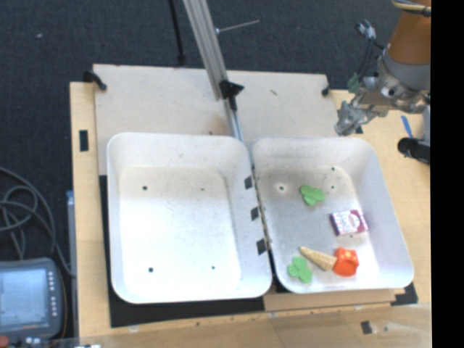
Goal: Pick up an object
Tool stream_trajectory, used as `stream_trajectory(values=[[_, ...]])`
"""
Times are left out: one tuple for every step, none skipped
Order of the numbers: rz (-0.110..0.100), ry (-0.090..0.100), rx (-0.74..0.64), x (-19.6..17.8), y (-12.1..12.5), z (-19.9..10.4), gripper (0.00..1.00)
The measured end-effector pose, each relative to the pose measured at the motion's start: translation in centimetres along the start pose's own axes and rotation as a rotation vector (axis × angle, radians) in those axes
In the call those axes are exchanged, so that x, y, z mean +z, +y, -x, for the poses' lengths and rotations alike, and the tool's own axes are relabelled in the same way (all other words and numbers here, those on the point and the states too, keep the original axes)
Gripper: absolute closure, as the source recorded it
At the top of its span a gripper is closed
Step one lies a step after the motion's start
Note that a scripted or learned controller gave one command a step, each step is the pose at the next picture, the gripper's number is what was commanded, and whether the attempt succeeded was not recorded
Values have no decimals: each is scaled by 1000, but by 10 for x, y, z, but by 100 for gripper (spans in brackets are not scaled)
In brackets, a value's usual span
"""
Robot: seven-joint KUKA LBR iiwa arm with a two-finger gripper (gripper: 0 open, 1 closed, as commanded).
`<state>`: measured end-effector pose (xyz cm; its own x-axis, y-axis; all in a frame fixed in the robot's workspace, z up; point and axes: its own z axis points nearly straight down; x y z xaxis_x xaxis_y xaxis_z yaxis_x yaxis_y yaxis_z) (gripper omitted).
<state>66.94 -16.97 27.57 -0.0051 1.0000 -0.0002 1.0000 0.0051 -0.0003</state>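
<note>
- Dark carpet surrounds a pale wooden desk (87, 216), with cables and a small screen (27, 296) on the floor at the near left.
- On the desk sit two shallow white bins side by side: the left bin (181, 158) and the right bin (377, 172), their inner walls touching along the middle.
- A slanted metal pole (206, 38) rises from the far side, ending just beyond the seam between the bins.
- All the loose things lie in the right bin. A small green piece (312, 194) rests near its middle; a purple-and-white packet (349, 222) lies to the right of it, apart from it.
- Toward the near edge, a tan cone (316, 258) lies on its side, its thick end touching an orange-red piece (346, 262); another green piece (299, 270) sits just beside the cone's narrow tip.
- The arm (409, 38) comes in from the far right, and its tool (350, 119) hangs above the far right corner of the right bin, well apart from every object. It carries nothing; whether it is spread or closed is too blurred to tell.
- Judging by looks, these are light toy pieces, probably hard plastic and a bit slippery, none of them fragile.
- The packet looks the easiest pick: it lies alone, with flat sides to pinch across its narrow width.
- The cone would likely roll or slip off its taper, and its neighbours crowd it.
</note>
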Motion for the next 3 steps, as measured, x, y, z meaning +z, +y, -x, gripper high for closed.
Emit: stream_trajectory(values=[[1,0,0,5,-5,-41,100],[1,2,-1,1,-8,-92,100],[0,1,-1,4,-20,-135,100]])
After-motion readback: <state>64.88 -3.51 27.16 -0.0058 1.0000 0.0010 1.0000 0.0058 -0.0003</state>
